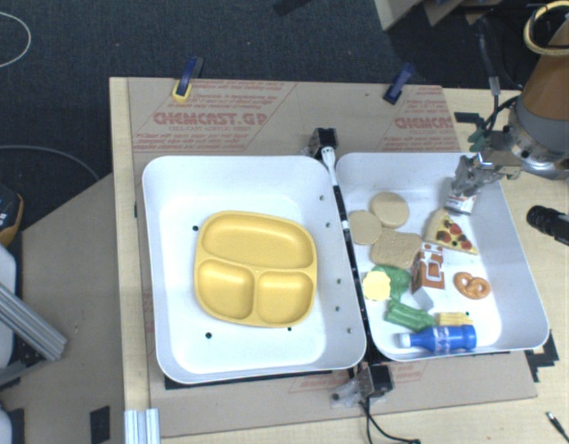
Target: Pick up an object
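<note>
Hovering just above the pizza slice [450,232] in the right bin [515,248], the gripper [460,195] grasps nothing; whether it is released or clenched cannot be told. 2 round crackers [379,217] lie left of the slice.

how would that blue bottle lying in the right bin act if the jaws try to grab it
The blue bottle lies on its side near the front wall of the right bin, so its rounded body would probably roll if nudged. It looks like smooth plastic, perhaps slippery and light. The green piece touching it may shift too.
</note>
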Available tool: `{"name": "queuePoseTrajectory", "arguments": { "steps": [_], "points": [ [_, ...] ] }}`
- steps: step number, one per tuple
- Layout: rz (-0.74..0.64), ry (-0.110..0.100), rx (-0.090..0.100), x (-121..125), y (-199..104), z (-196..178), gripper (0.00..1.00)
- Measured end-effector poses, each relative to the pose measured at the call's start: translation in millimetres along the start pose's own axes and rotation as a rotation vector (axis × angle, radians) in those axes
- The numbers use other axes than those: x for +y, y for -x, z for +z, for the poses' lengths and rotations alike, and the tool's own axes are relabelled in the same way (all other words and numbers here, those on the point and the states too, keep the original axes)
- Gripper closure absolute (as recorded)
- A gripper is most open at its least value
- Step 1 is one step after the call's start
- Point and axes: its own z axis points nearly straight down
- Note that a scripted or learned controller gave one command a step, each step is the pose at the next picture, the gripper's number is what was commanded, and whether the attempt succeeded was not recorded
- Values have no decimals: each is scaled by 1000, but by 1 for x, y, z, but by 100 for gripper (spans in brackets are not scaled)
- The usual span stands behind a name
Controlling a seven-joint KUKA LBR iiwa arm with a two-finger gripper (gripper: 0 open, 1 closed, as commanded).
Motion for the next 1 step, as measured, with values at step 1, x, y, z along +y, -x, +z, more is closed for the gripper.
{"name": "queuePoseTrajectory", "arguments": {
  "steps": [1],
  "points": [
    [0,-2,1,1,0,-20,100]
  ]
}}
